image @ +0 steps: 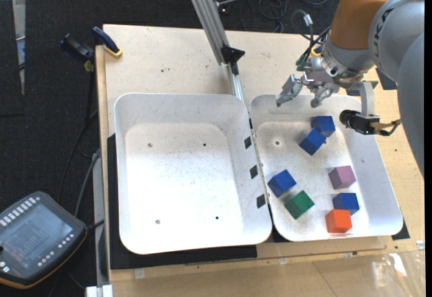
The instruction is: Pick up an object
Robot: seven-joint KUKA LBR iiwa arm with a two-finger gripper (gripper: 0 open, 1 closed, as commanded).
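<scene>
We see our gripper (304, 90) hanging open and empty over the right bin's (385, 181) far edge (two blue blocks (318, 133) lie just nearer); purple, orange and green blocks sit nearer still.

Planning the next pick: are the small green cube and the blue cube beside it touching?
Touching. The camera view shows the green cube pressed against a lower corner of the blue cube, no bin floor showing between them.

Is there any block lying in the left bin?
No, all the blocks, such as the orange block and the green block, lie in the right bin, beside the left bin.
</scene>
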